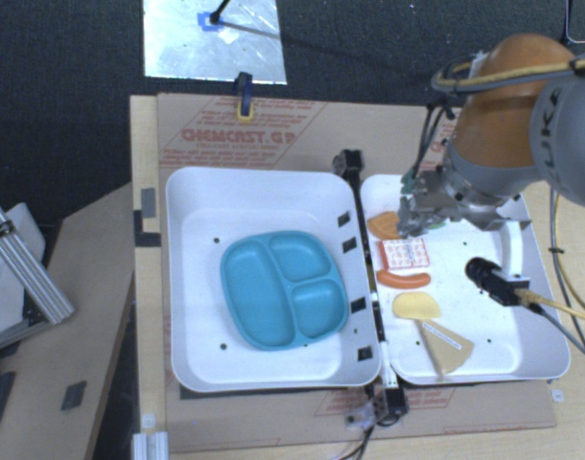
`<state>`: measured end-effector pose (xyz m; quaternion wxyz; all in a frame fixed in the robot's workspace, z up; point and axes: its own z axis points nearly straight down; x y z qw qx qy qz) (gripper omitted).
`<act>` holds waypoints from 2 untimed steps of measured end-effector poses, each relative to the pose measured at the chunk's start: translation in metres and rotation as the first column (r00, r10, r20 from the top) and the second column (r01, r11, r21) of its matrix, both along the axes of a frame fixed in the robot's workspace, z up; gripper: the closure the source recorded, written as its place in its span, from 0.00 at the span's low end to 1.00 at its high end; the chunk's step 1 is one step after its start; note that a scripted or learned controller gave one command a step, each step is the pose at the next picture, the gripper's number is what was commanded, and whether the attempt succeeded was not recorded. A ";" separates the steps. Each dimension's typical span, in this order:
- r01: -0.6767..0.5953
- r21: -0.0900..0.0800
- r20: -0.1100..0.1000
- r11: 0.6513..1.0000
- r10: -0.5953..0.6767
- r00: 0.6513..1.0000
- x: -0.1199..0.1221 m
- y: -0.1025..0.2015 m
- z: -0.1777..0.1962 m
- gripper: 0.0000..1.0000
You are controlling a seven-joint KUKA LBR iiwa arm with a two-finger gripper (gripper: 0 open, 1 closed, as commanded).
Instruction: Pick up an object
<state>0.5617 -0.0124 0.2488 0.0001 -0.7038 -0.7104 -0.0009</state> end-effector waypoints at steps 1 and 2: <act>0.000 0.000 0.000 1.000 0.000 1.000 0.002 0.047 -0.003 1.00; -0.001 0.000 0.000 1.000 0.001 1.000 -0.007 0.101 -0.005 1.00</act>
